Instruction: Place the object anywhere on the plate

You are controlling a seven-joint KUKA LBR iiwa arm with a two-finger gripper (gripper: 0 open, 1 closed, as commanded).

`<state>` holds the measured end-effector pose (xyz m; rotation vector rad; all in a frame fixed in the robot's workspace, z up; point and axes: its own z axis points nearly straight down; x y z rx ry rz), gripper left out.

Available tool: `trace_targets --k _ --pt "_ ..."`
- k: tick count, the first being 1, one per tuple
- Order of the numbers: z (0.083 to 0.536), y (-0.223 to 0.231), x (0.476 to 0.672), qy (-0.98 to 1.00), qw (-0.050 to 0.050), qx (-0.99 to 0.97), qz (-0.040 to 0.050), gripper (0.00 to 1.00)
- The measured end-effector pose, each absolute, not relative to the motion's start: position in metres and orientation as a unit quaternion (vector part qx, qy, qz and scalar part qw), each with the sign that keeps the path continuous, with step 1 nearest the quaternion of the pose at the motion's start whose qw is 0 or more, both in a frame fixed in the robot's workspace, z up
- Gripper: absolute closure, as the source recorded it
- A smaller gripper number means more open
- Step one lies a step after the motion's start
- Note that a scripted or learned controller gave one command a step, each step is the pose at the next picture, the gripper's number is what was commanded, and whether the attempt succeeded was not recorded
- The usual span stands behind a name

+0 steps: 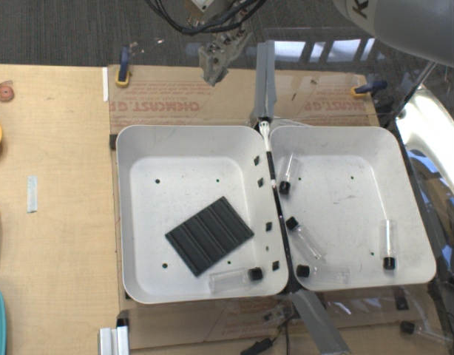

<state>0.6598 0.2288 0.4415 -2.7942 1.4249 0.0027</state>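
Note:
The plate (209, 235) is a dark ribbed rectangle lying askew on the floor of the left bin (138, 198). A clear tube with a black cap (236, 277) lies just below it, near the bin's front wall and apart from the plate. Several more capped clear tubes lie in the right bin (404, 191): one by the divider (287, 176), one lower down (302, 237), one at the front (323, 274) and one on the right (387, 244). My gripper (216, 61) hangs high beyond the bins' far edge, over the cardboard, with nothing visible in it.
Cardboard (234, 102) backs the bins, with clamps (123, 72) at its left and right (364, 89) corners. A metal bar (265, 80) rises at the divider. The grey arm (404, 9) crosses the top right. The wooden bench (49, 198) lies to the left.

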Motion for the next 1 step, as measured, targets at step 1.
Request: trace_targets --k 1 --pt "0.4417 0.2288 0.6597 0.415 0.002 -0.91 0.0007 1.0"
